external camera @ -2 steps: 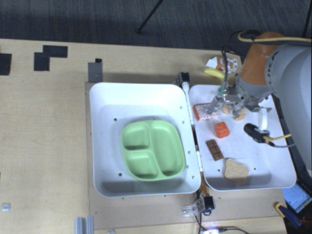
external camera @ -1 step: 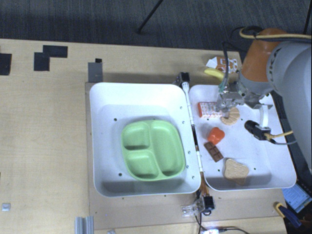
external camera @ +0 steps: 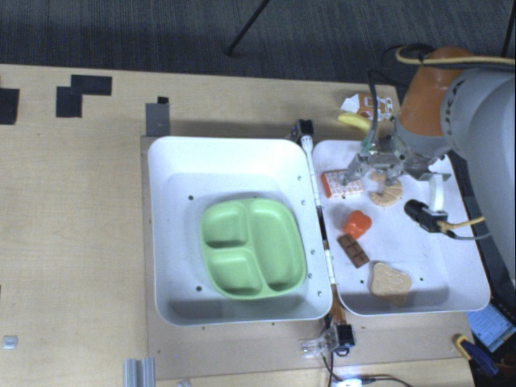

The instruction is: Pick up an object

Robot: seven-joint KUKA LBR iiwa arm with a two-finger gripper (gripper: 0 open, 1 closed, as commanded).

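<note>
My gripper point(external camera: 377, 170) hangs over the back of the right bin point(external camera: 451, 293), open, with nothing between its fingers. Just below it lies a round tan cookie point(external camera: 387, 193). To its left is a red and white box point(external camera: 340, 185). Farther forward in the same bin are an orange-red lump point(external camera: 358, 222), a brown chocolate bar point(external camera: 353, 251) and a tan bread slice point(external camera: 390, 280). The grey arm with its orange band point(external camera: 427, 95) comes in from the right.
The left bin point(external camera: 165, 216) holds a green divided plate point(external camera: 252, 247). Behind the right bin, on the bench, lie a yellow banana-like piece point(external camera: 351, 121) and a small white and orange packet point(external camera: 360, 103). A raised rim point(external camera: 316, 208) separates the two bins.
</note>
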